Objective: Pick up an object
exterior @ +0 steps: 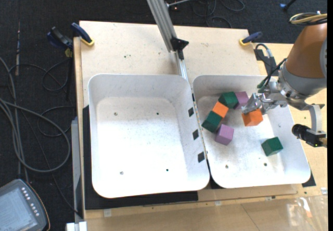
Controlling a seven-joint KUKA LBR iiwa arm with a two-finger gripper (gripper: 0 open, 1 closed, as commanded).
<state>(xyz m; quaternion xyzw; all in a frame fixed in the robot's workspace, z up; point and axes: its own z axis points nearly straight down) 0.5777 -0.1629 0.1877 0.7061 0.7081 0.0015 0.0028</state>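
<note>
From above, the gripper hung over the right bin, its fingers closed around an orange block. Left of it lay a cluster: a green block, a pink block, another orange block, a second green block and a purple block. A lone green block sat nearer, to the right.

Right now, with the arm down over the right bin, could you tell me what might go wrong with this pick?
1. The gripper sits right at the orange block, but a firm hold is not evident, so the block may slip on lifting.
2. A pink block and a green block lie close beside it and could get nudged.
3. The right bin's far wall is near, leaving little room.
</note>
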